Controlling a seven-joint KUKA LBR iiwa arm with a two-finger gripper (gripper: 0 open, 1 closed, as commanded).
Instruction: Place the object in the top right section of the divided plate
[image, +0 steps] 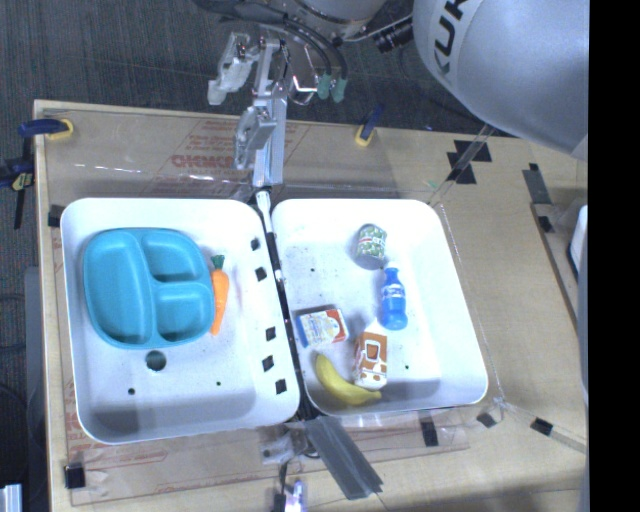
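Two shallow white bins (120, 400) sit side by side on a bench. In the left bin lies a light-blue plastic divided plate (148, 284), and a small orange toy carrot (218, 295) rests against the plate's 3 o'clock rim — outside the sections, apparently the object to move. The grey arm's two-finger pincer (262, 125) hangs above the bench at 12 o'clock, beyond the bins' far edge; whether it is open or closed, I cannot tell. The carrot lies well apart from it, toward 6 o'clock. To do this step well, the pincer should probably descend across the carrot's narrow width, avoiding the plate rim.
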